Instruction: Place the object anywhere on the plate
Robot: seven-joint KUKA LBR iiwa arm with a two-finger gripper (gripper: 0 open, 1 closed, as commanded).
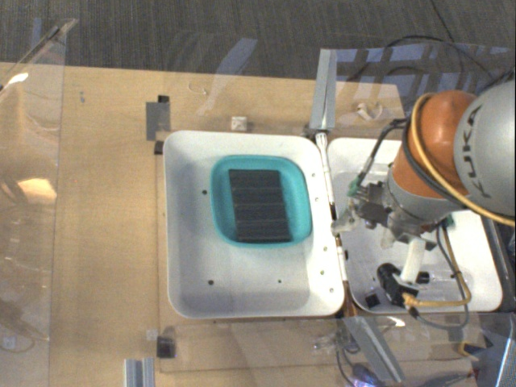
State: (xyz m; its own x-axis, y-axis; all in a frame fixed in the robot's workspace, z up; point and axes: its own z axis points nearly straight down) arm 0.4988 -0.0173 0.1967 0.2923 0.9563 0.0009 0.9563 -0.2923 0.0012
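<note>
Lying in the left bin [181,240], the teal plate [260,200] (dark-centred) sits well apart from the arm [451,160].

Teal plate [260,201], square with rounded corners, lying flat in the left white bin [189,280], toward its upper middle. Dark ribbed rectangular object [259,205] resting flat on its centre.

You see a teal plate [260,201] with a dark ribbed centre in the white left bin [189,240], a tan wooden bench [97,240], and the grey arm's [484,151] orange band [431,147].
</note>
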